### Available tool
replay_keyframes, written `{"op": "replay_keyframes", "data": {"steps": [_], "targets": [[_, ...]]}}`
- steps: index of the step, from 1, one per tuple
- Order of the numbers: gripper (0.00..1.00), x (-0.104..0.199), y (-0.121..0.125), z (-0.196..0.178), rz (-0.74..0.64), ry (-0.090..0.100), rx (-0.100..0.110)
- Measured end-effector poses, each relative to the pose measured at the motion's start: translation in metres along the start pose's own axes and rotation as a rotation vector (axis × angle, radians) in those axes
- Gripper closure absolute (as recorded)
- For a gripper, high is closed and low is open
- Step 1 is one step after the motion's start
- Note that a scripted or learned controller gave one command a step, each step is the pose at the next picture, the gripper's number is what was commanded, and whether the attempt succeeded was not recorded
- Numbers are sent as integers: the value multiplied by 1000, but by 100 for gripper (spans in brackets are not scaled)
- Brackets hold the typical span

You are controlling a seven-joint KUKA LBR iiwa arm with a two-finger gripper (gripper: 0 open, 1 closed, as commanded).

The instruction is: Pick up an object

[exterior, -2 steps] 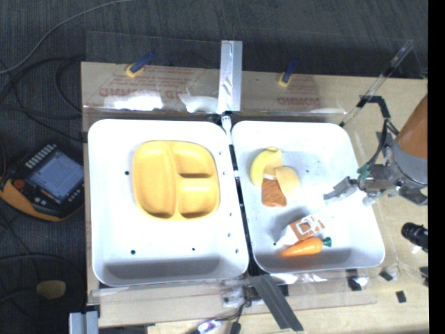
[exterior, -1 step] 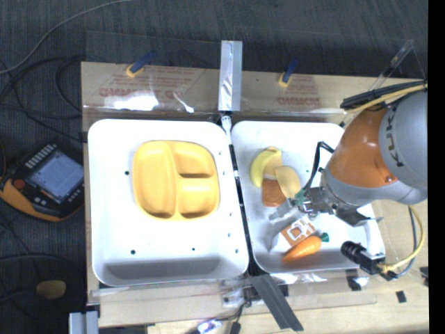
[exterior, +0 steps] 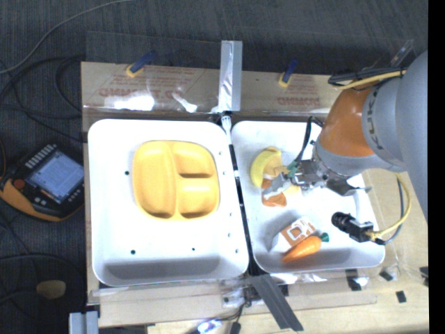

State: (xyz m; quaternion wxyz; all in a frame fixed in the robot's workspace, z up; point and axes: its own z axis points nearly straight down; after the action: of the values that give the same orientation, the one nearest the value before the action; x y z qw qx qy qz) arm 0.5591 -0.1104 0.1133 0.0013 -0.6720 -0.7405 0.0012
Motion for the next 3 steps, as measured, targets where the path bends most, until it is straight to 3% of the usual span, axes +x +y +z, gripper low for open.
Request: {"op": "replay_keyframes", "data": {"steps": [1, 2, 3], "targets": [[0, -14, 16, -32, -8, -1, -1], [0, -11, 37, 24, 45, -6, -12], [100, -12, 37, 15, 45, -8, -11]]}}
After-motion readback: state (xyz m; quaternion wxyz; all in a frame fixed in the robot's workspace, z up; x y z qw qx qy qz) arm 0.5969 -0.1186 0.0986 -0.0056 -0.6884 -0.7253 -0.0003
